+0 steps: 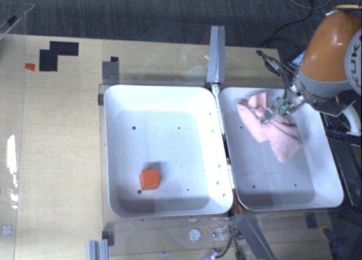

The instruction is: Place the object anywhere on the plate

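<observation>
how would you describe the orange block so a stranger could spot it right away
Start at the two white bins side by side and take the left bin. Near its front left corner lies the orange block, small and cube-like. Its hard edges and bright colour set it apart from the soft pink cloth in the right bin.

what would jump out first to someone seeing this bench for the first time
Most striking is the orange-banded arm reaching in from the right, its gripper low over a crumpled pink cloth in the far half of the right bin. Next is the small orange block, alone near the front of the left bin.
</observation>
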`<action>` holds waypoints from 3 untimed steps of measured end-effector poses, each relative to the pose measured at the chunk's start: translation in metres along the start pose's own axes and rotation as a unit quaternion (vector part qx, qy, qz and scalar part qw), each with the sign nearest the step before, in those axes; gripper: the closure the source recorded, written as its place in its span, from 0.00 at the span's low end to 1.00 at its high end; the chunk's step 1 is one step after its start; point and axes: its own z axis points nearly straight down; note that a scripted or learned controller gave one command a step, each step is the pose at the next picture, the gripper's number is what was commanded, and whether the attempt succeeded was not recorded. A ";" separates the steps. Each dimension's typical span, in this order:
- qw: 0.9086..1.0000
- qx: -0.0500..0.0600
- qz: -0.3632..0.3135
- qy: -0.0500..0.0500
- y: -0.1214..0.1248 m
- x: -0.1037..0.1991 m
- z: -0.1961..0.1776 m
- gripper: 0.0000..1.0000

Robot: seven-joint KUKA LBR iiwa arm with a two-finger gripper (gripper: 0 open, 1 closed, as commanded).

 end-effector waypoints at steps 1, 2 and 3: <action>1.000 0.000 -0.004 0.000 0.004 0.000 -0.030 1.00; 0.979 0.001 -0.205 0.002 0.024 0.056 -0.030 1.00; 0.919 -0.001 -0.395 0.002 0.044 0.102 -0.021 1.00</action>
